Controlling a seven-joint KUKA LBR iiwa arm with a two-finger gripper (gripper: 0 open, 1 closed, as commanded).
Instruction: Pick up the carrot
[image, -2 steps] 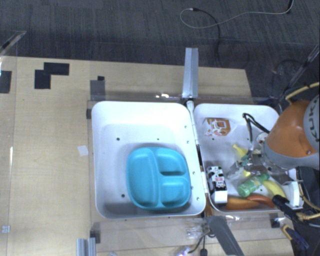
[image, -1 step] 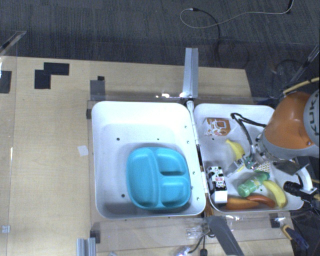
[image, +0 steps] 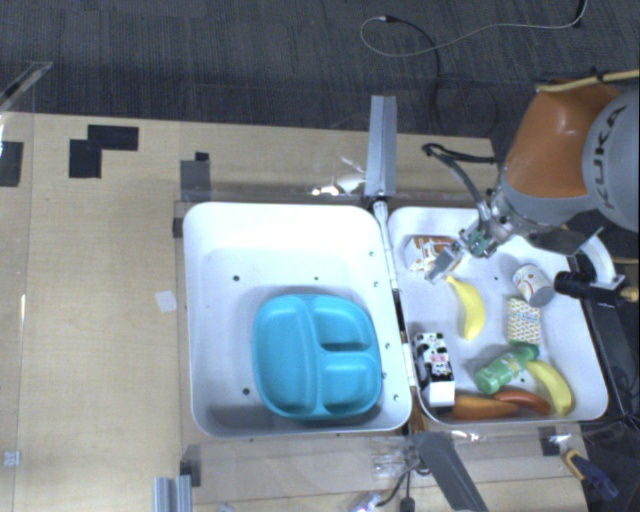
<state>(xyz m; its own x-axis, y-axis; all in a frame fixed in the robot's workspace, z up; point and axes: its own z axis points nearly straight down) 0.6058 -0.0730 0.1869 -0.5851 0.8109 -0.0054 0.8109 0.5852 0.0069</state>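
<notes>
The gripper hangs over a snack packet, its jaws' state impossible to tell, while the carrot lies well below them against the right bin's near wall, untouched.

The carrot lies partly under the green bottle; the arm runs off frame.

The grey arm with its orange band reaches in from the right, its hand angled down-left.

tool over right bin | carrot at near edge
</notes>
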